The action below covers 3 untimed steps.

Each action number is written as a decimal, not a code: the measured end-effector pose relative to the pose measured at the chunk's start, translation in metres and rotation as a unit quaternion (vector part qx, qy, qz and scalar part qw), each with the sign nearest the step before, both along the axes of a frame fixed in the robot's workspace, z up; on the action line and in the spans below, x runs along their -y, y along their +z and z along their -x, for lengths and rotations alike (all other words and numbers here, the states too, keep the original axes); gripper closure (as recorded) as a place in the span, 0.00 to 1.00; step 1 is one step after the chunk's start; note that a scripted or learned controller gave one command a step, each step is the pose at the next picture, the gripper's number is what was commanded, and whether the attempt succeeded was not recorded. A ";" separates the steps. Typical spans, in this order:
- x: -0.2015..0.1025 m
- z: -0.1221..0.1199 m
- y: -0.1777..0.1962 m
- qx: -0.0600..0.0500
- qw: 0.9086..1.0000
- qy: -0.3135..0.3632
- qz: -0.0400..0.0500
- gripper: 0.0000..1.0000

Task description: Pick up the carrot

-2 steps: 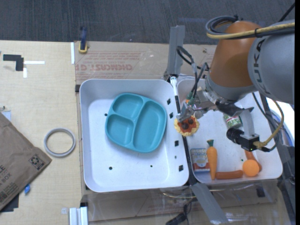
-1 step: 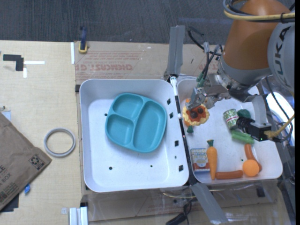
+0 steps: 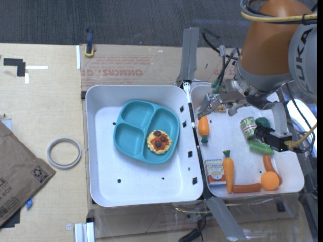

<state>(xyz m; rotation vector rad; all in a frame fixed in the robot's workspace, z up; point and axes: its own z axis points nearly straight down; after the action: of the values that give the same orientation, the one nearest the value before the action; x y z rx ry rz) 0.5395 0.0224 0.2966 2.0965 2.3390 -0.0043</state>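
The carrot (image 3: 228, 170), orange with a green top, lies lengthwise near the front of the right bin (image 3: 295, 188), next to a small carton (image 3: 215, 171). My gripper (image 3: 211, 105) hangs over the back left corner of that bin, well behind the carrot. Just below the gripper sits a stubby orange vegetable (image 3: 203, 126) with a green stem. Nothing shows in the gripper's grasp. The arm's big orange-banded wrist (image 3: 275, 29) covers the back of the right bin.
The right bin also holds a green can (image 3: 247, 126), a green vegetable (image 3: 260, 146), a red sausage (image 3: 246, 188) and an orange ball (image 3: 270, 180). In the left bin (image 3: 101, 175), a teal divided plate (image 3: 132, 135) carries a tart (image 3: 159, 141). A tape roll (image 3: 64, 152) lies on the bench.
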 end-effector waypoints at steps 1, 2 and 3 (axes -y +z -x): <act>0.059 0.000 -0.063 -0.001 1.000 -0.027 0.000 0.00; 0.086 0.056 -0.106 -0.001 1.000 0.011 -0.001 0.00; 0.125 0.061 -0.202 0.003 0.997 0.074 0.000 0.00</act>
<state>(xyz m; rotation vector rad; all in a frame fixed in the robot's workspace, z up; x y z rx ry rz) 0.4788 -0.1027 0.0946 1.9151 2.4848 0.0025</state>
